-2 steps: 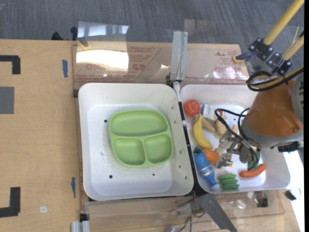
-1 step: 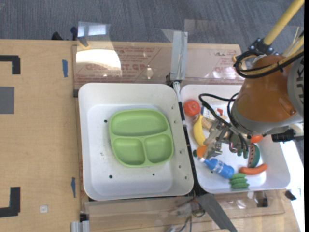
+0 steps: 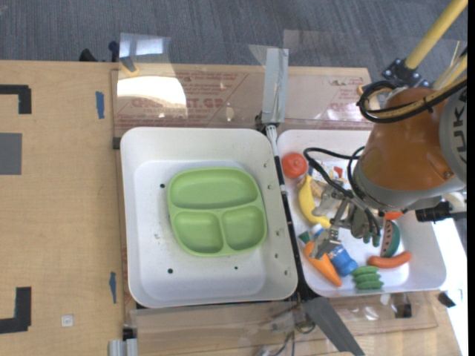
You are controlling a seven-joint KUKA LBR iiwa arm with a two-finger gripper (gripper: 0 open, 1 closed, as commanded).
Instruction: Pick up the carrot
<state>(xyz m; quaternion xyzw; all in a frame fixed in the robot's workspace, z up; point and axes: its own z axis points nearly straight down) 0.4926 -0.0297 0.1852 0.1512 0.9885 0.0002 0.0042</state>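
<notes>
The carrot (image 3: 327, 267) is a small orange cone lying near the front edge of the right bin (image 3: 430, 273), its green top pointing left and back. A blue piece (image 3: 344, 259) rests against its right side. My gripper (image 3: 347, 232) hangs over the middle of that bin, just behind and slightly right of the carrot. It is open and nothing is between its fingers. The left fingertip (image 3: 329, 240) is close above the carrot's top end. The orange-banded wrist (image 3: 404, 150) hides the back part of the bin.
Around the carrot lie a yellow banana (image 3: 306, 199), a red tomato (image 3: 295, 164), a green pea pod (image 3: 366, 277), a red chili (image 3: 390, 259) and a watermelon slice (image 3: 390, 236). The left bin (image 3: 141, 199) holds a green divided plate (image 3: 217, 210).
</notes>
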